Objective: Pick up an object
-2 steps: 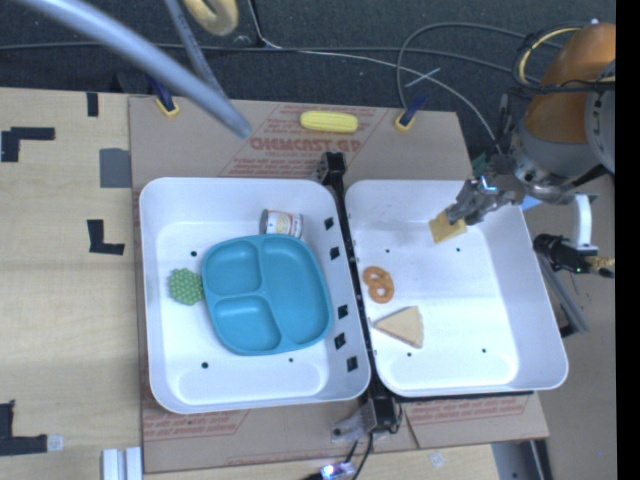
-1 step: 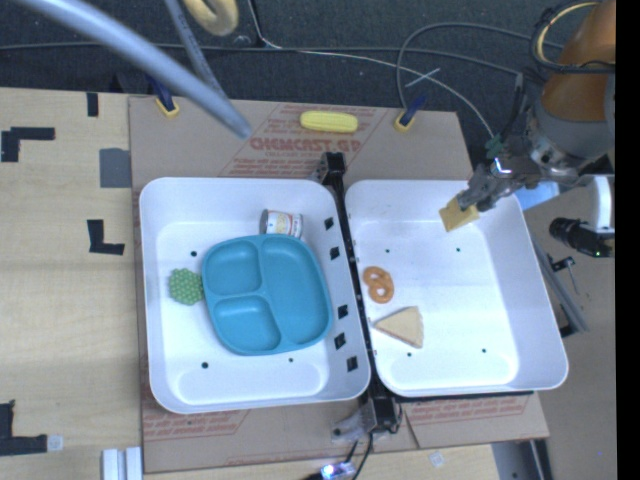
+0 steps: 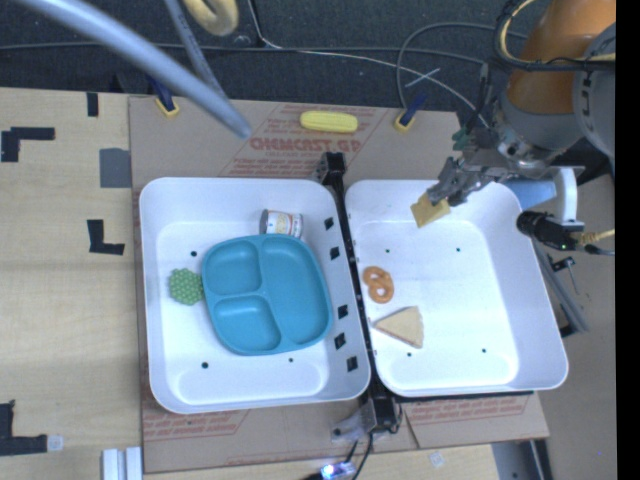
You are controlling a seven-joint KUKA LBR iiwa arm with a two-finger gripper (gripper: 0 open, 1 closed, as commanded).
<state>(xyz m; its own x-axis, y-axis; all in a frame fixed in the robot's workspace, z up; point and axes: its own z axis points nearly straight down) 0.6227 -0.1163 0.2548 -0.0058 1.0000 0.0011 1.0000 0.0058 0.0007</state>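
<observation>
White plastic bins sit side by side on the bench. Over the far edge of the right bin [image 3: 520, 368] the gripper [image 3: 447, 196] hangs low, its jaws pinching a small tan block [image 3: 430, 211] that is lifted just clear of the bin's back wall. Below it on the bin floor lie an orange pretzel [image 3: 378, 284] and, just beside that toward the front, a tan wedge of bread [image 3: 402, 326], the two close but apart. The left bin [image 3: 160, 358] holds a blue divided plate [image 3: 266, 294] with a green knobbly piece [image 3: 185, 286] touching its left edge and a small can [image 3: 281, 224] tipped over just behind it. A yellow banana-like piece [image 3: 328, 121] lies on the cardboard beyond the bins.
</observation>
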